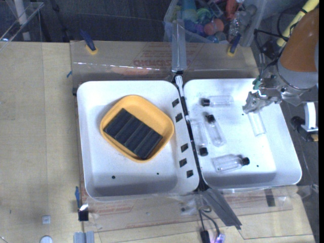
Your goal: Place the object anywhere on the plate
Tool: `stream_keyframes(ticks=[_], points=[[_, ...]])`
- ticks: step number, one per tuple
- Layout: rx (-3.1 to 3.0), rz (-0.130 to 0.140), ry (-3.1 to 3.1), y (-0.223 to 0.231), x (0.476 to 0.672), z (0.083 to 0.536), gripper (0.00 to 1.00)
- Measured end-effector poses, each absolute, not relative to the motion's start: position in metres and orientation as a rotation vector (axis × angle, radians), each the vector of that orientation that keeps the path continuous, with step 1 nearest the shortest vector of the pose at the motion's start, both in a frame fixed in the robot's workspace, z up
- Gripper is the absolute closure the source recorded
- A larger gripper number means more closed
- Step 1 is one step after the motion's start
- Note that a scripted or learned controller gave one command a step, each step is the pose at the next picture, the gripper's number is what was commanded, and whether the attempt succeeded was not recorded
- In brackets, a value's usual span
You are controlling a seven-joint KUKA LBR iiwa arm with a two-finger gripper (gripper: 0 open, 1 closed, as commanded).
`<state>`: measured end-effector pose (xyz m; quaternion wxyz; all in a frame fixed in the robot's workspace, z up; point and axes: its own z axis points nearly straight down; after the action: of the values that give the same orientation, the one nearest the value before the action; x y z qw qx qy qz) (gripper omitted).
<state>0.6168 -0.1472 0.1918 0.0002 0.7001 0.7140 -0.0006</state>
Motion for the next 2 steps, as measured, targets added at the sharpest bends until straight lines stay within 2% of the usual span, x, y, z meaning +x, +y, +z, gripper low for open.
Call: stream_keyframes(ticks=[1,2], points=[[2.036,0.002,2.387,-0.126,0.653,0.206,1.00],[1.782,0.003,2.582,-0.061,0.668,0.227,1.00]])
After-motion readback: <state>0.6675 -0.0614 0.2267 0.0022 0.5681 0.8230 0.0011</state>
